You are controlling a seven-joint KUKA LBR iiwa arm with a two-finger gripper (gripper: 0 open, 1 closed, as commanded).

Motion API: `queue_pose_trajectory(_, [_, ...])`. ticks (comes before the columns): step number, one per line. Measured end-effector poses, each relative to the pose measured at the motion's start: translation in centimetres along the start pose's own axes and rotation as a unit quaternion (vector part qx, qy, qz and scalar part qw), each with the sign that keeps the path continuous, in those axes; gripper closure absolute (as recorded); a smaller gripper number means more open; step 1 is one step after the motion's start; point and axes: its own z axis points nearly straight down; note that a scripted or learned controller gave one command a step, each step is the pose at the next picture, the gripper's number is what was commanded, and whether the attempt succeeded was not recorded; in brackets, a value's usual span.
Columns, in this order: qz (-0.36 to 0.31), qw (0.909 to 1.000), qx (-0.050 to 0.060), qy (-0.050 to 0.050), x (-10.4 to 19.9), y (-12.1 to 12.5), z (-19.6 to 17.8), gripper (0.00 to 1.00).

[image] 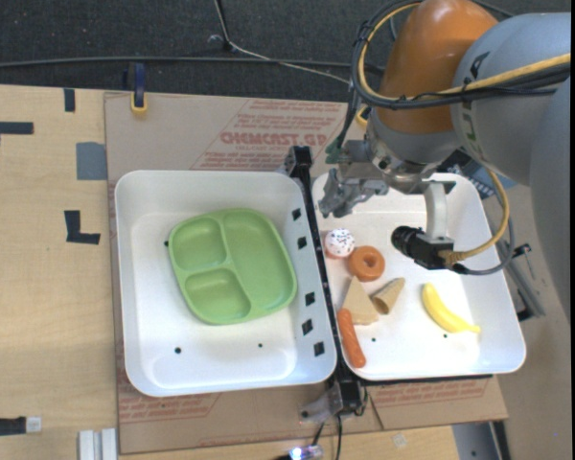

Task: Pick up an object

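My gripper [341, 199] hangs over the far left part of the right bin [494, 348], just above and behind a small white-and-pink frosted piece [339, 243]. Its fingers look spread, with nothing between them. An orange doughnut [367, 263] lies just right of the frosted piece. In front of those rest a tan sandwich wedge [361, 305] and a cone-shaped piece [388, 295]. A yellow banana [447, 310] lies at the right, and an orange carrot-like stick [351, 337] lies by the bin's left wall.
The left bin [139, 199] holds a green divided plate [232, 264]. A black divider strip [310, 257] runs between the bins. The arm's grey body and orange band [431, 56] loom over the right bin's far side, with a black cable fitting [420, 245] hanging near the doughnut.
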Motion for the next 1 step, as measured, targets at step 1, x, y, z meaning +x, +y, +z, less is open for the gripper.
queue_pose_trajectory(1, [0.0,1.0,0.001,0.0,5.46,0.02,0.27,1.0])
